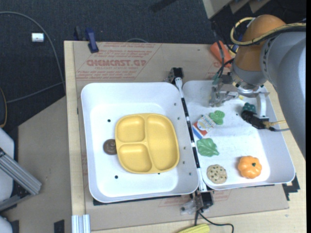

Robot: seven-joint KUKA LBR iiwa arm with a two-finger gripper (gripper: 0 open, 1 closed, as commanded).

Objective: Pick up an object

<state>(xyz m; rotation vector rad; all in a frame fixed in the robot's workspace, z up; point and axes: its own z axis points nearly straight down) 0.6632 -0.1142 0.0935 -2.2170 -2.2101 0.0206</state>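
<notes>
My gripper (217, 97) hangs over the far part of the right bin (277, 144), pointing down near its back left corner. In front of it lie a small green leafy piece (216, 116) and a red, white and blue packet (201, 125). A larger green leaf (208, 147) rests near the bin's left wall. At the front sit a chocolate chip cookie (216, 173) and an orange pumpkin (250, 166). None of these touches the gripper.
The left bin (97, 101) bears a yellow divided plate (146, 142) with a brown round thing (110, 146) at its left edge. The grey arm with its orange band (255, 42) reaches in from the upper right. A black clip (176, 74) sits between the bins at the back.
</notes>
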